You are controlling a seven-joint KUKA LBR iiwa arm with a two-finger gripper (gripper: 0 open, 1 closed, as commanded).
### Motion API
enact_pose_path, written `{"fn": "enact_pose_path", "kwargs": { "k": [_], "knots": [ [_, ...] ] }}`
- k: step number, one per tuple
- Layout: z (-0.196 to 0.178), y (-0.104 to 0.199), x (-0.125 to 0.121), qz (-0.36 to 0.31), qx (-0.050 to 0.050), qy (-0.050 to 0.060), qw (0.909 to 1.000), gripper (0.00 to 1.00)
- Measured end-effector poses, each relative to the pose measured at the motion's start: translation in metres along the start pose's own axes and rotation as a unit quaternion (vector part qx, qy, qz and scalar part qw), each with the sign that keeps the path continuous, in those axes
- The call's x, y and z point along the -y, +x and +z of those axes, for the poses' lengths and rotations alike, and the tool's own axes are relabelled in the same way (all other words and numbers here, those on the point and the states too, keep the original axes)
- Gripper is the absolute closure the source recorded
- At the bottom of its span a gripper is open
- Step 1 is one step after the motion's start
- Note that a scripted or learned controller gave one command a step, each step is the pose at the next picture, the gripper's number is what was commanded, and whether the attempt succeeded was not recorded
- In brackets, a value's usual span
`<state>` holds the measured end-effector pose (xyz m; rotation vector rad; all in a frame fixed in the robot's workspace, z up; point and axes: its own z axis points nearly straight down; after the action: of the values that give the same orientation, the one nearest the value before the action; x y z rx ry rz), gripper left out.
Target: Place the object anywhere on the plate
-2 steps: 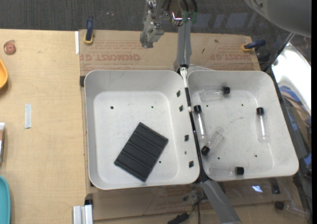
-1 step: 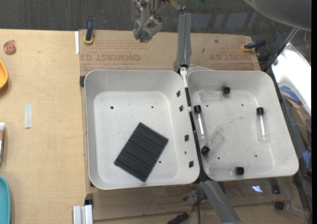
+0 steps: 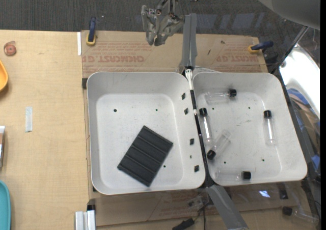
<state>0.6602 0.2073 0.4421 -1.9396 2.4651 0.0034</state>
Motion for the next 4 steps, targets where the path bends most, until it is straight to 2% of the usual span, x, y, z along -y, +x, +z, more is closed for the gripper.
{"fn": "enact_pose_path", "kwargs": {
  "k": [1,2,3,4],
  "knots": [
    [0.001,-0.002,-0.001,-0.317,0.0,-0.001,0.9483,1.0],
    [0.002,-0.01,-0.003,-0.601,0.001,-0.002,0.7995,1.0],
    [0.002,0.052,0.012,-0.678,0.001,-0.003,0.7355,1.0],
    [0.002,-0.012,-0.003,-0.529,0.001,-0.002,0.8488,1.0]
  ]
}}
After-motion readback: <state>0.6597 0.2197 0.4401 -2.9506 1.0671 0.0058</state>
